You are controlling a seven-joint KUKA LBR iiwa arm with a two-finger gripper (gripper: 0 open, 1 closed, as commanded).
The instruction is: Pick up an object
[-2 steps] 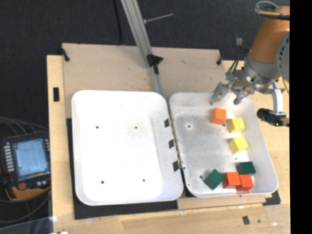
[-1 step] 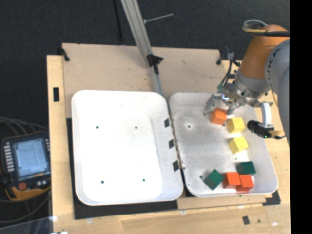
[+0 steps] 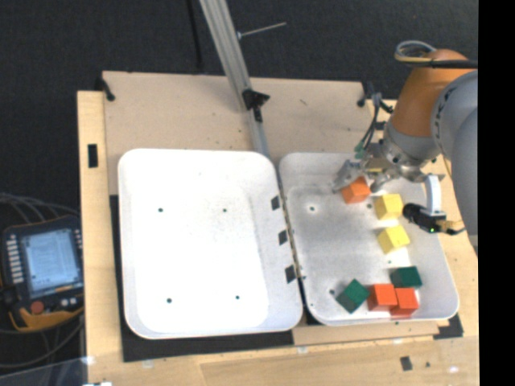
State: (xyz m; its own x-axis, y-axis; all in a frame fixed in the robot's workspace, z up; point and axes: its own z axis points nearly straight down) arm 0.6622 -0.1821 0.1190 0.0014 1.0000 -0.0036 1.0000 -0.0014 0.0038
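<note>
My gripper (image 3: 360, 175) hangs over the back of the right bin (image 3: 334, 244), below the arm's orange band. A small orange block (image 3: 355, 191) sits right at the gripper's lower edge, partly tucked under it; whether it is gripped or just lying beneath cannot be told. Two yellow blocks (image 3: 388, 207) (image 3: 393, 238) lie just right of and below it. Near the front of the bin are two green blocks (image 3: 352, 295) (image 3: 406, 277) and two orange-red blocks (image 3: 383, 296) (image 3: 405, 301) side by side.
The left bin (image 3: 193, 158) stands beside the right one, with small clips along the shared edge. A slanted metal rail (image 3: 229, 55) crosses the bench at the back. A control pendant (image 3: 44, 264) lies off the bench at the left.
</note>
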